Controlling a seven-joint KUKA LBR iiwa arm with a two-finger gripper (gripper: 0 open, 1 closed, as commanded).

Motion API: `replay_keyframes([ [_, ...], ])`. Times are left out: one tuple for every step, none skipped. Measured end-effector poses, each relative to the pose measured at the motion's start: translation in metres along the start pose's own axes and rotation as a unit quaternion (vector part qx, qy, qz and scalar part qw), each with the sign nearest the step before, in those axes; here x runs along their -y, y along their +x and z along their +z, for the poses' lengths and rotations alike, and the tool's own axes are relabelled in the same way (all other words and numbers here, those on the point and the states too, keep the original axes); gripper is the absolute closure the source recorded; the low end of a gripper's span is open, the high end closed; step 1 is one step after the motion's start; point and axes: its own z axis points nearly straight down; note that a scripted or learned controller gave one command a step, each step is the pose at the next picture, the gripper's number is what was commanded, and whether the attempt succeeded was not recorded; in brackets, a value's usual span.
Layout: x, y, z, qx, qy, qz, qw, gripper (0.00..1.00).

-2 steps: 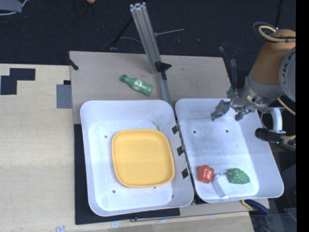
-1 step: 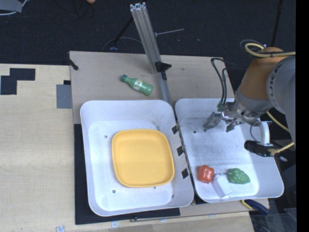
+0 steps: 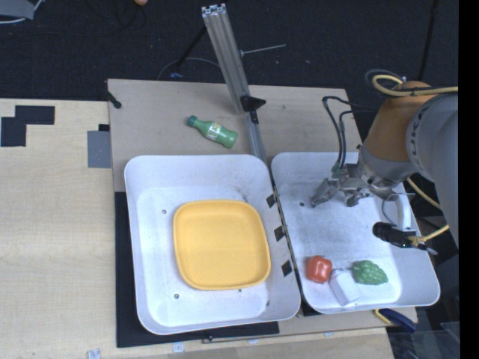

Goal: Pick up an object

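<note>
In the right bin (image 3: 299, 174), a red pepper-like object (image 3: 319, 268) lies near the front left. Beside it are a green bumpy object (image 3: 369, 273) and a small pale block (image 3: 344, 289). My gripper (image 3: 334, 197) hangs over the back half of this bin, well behind those three things. Its two fingers are spread open with nothing between them. The grey arm with its orange band (image 3: 393, 133) comes in from the right.
A square yellow plate (image 3: 221, 244) lies in the left bin (image 3: 142, 178). A green bottle (image 3: 212, 131) rests on the bench behind the bins. A slanted aluminium post (image 3: 230, 51) rises behind the divide between the bins. Cables loop by the wrist.
</note>
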Motion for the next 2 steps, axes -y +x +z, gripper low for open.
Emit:
replay_keyframes([
  [0.0,-0.001,-0.012,0.0,-0.001,0.001,1.0,1.0],
  [-0.005,-0.003,-0.074,0.001,-0.004,0.001,1.0,1.0],
])
